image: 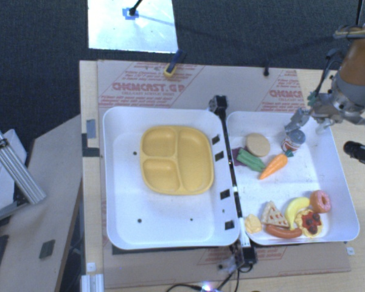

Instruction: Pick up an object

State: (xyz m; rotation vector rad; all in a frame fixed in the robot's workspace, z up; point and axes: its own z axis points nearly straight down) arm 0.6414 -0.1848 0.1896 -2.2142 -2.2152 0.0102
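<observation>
1. Small jar (293, 141) looks like our pick target: it stands in the right bin (337, 163), near the back, right under the gripper (297, 121).
2. We see the arm (356, 72) reaching in from the right, with the gripper low over the jar's top. We can't tell whether the pincer is spread or pressed together, nor whether it touches the jar; too small and blurred.
3. Close neighbours: carrot (273, 166) lies just beside the jar, tip angled toward the divider; round cookie (258, 145) and green pepper (250, 160) sit a little further left. We judge a slightly off descent would nudge the carrot.
4. Other toys are bunched at the bin's front corner: donut (320, 201), banana (297, 208), pizza slice (272, 214), sausage (283, 231). Well apart, so no interference there.
5. Left bin (118, 224) carries a yellow divided plate (176, 160), likely the drop spot.
6. Our read: approach stage, nothing lifted yet.
</observation>
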